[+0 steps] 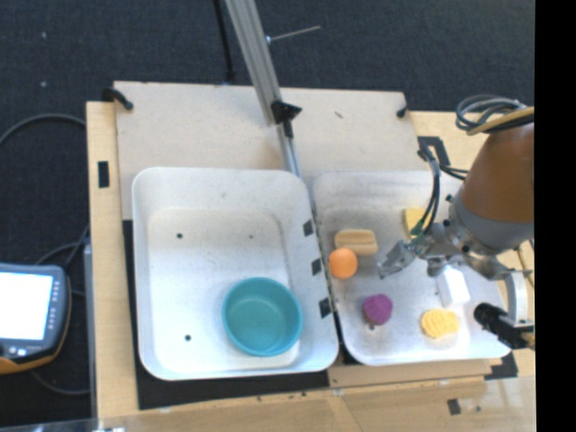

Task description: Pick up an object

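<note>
1. Two white bins sit side by side on the counter (225,124). The left bin (162,205) holds a teal bowl (262,316) toward its lower right corner.
2. The right bin (360,192) holds the loose pieces: a tan block (355,240) near its left wall, an orange ball (343,264) just below the block and touching or nearly touching it, a purple piece (377,310) lower down in the middle, and a yellow ridged piece (439,324) toward the lower right. A further bit of yellow (413,220) shows at the arm's edge, mostly hidden.
3. The arm (499,183) reaches in from the right of the frame, and its claw (416,257) hangs over the middle of the right bin.
4. How far the claw is parted I cannot tell; the parts at the wrist blur together, and nothing is plainly seen in its hold.
5. The relation that matters: the purple piece lies just below and a little left of the claw in the frame, and looks the nearest thing. The orange ball and tan block lie to its left, the block's long axis running left to right.
6. My judgement is that no pick has been made yet; a short shift toward the lower left would bring the claw over the purple piece.
</note>
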Robot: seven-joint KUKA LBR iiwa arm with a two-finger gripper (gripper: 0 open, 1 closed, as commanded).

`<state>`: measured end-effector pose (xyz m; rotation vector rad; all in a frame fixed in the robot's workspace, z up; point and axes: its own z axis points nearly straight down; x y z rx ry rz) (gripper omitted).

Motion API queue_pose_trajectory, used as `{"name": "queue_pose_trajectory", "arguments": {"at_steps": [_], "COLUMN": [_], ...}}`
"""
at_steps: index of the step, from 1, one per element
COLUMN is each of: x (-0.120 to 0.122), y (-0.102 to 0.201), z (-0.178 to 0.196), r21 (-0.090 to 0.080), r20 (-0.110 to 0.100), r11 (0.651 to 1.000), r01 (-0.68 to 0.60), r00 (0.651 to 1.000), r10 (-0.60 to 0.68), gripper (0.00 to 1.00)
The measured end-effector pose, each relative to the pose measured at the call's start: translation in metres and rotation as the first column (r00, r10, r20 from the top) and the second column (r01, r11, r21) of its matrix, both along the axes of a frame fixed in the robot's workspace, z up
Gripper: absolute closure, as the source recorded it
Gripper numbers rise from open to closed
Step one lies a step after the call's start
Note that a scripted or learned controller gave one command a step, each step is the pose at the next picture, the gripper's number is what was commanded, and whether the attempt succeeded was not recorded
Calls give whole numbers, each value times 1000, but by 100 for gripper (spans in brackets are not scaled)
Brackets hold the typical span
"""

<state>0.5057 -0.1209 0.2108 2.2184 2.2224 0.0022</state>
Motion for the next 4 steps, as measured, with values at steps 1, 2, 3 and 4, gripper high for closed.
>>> {"name": "queue_pose_trajectory", "arguments": {"at_steps": [1,2,3,4], "x": [0,2,0,0], "y": [0,-3,1,-1], "z": [0,-43,-87,-111], "r21": [0,-1,0,-1], "r20": [0,-5,-6,-2], "r11": [1000,1000,1000,1000], "r01": [2,3,3,3], "r00": [1000,1000,1000,1000], "r10": [-2,-3,-3,-3], "gripper": [0,0,0,0]}}
